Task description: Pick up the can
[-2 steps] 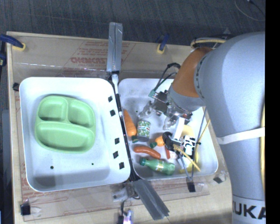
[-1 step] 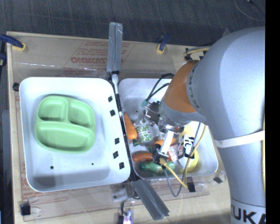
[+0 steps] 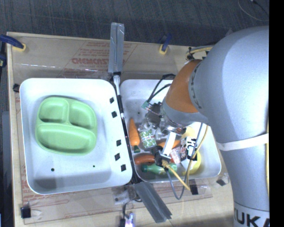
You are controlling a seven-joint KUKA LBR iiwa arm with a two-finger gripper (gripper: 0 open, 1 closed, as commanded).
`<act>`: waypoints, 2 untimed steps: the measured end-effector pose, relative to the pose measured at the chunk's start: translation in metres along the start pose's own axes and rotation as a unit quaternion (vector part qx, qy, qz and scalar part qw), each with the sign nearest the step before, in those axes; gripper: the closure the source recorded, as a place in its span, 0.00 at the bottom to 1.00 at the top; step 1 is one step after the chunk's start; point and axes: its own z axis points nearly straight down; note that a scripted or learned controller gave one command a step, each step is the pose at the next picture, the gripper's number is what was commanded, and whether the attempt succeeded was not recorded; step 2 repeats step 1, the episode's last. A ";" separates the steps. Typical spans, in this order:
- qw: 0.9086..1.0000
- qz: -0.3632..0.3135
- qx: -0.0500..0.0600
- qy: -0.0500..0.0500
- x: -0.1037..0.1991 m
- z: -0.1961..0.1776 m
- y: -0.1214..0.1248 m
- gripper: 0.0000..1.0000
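The can [image 3: 148, 138], a small cylinder with a green and white label, lies in the right bin [image 3: 132, 91] among other items. My gripper [image 3: 155, 125] hangs low over the middle of that bin, right above the can's upper right side. The wrist and its cables hide the part of the can closest to the gripper. The large grey arm with its orange band [image 3: 180, 91] covers the bin's right half.
An orange carrot [image 3: 133, 132] lies left of the can by the bin wall. A red-orange item [image 3: 144, 159], a green item [image 3: 153, 170] and a yellow banana [image 3: 197, 163] crowd the bin's front. The left bin [image 3: 33, 176] holds a green divided tray [image 3: 66, 125].
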 end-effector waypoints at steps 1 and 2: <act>1.000 0.027 0.011 0.004 0.070 -0.115 -0.034 1.00; 1.000 0.027 0.011 0.004 0.070 -0.115 -0.034 1.00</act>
